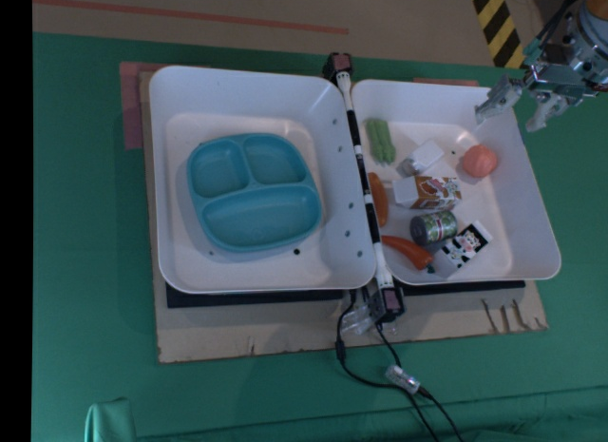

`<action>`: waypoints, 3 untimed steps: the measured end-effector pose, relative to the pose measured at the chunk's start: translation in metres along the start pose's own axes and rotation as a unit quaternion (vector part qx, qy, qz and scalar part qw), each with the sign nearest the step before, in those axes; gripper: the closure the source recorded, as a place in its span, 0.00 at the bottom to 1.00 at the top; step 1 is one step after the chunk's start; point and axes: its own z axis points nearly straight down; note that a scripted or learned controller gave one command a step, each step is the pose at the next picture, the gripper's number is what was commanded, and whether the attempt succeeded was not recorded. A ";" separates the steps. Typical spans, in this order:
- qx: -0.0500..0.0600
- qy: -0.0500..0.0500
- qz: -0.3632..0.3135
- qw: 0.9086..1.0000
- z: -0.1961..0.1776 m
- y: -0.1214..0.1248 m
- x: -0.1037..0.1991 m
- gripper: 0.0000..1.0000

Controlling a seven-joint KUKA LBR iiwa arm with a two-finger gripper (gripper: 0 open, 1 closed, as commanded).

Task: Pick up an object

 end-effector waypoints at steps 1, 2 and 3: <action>0.000 0.000 -0.001 1.000 0.069 0.056 0.041 0.00; 0.000 0.000 -0.001 1.000 0.142 0.104 0.065 0.00; -0.002 -0.001 -0.001 1.000 0.176 0.102 0.067 0.00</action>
